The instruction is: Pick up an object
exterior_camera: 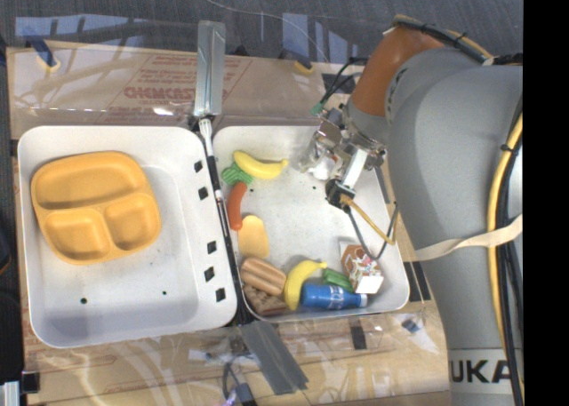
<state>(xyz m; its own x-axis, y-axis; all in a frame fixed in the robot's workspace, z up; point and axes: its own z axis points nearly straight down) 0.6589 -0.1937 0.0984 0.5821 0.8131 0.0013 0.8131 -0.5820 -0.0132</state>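
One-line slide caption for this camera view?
KUKA arm's gripper low in the toy-filled right bin, near a banana; left bin holds a yellow divided tray.

The big grey arm, orange band above its wrist, bends down from the right, with the hand (331,167) hanging low at its tip.
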